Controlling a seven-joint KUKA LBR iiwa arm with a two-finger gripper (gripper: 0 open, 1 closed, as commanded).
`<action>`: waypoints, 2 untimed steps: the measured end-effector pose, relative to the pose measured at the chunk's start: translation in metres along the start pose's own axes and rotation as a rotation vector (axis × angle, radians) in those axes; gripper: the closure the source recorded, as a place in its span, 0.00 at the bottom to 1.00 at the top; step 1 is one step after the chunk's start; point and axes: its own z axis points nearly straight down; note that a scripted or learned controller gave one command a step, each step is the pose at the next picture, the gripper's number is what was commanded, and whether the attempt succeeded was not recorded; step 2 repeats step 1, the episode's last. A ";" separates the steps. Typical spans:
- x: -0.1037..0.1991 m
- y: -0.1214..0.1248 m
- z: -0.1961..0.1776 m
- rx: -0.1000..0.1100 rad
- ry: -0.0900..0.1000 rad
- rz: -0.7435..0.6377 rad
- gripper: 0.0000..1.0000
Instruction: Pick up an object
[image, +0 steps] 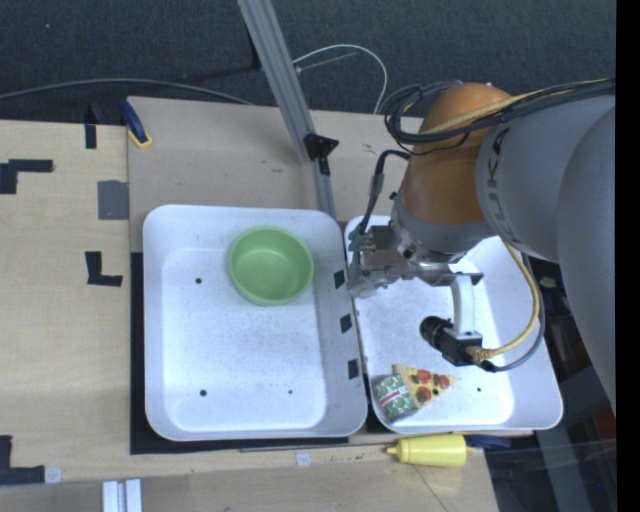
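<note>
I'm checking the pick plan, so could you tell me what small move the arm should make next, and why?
Probably a short move toward the near end of the right bin, to bring the gripper over the colourful toy there. The gripper sits above the bin's far left corner, apart from the toy, and nothing shows between its fingers. The green bowl lies in the other bin, across the divide.

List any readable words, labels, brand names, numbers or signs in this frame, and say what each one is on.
None can be read.
Small colourful printed packet in the right shallow white bin: bright print, too small and blurred to read.
Yellow plastic squeeze bottle lying below that bin: no lettering visible.
Round green plastic bowl in the left shallow white bin: plain.
</note>
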 end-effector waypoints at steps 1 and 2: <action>0.056 0.017 0.015 0.000 -0.001 0.000 1.00; 0.056 0.017 0.015 0.000 -0.001 0.000 1.00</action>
